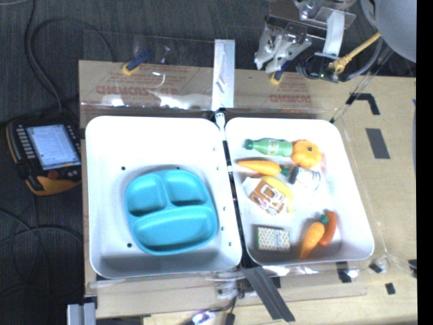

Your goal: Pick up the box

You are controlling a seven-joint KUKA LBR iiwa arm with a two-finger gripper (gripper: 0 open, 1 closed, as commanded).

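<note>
**A:** Box (pixel 272 237) placement first: where does it lie?

**B:** Flat on the floor of the right bin (pixel 352 181), near that bin's front wall, a small patterned packet. An orange carrot (pixel 312 236) lies just beside it on the right, and a white and orange snack packet (pixel 268 196) sits a little behind it.

**A:** And the arm?

**B:** It reaches in from the upper right and hangs well behind both bins, over the cardboard bench (pixel 392 154). The gripper (pixel 276 58) points downward, above the clear sheet beyond the right bin's rear rim, well apart from the box.

**A:** Is it holding anything?

**B:** Nothing sits between its fingers. How wide they stand I cannot tell at this size.

**A:** What else is there?

**B:** A green bottle (pixel 268 145), an orange fruit (pixel 307 154) and another carrot (pixel 257 167) lie at the back of the right bin. A blue divided tray (pixel 170 210) rests in the left bin (pixel 101 181).
</note>
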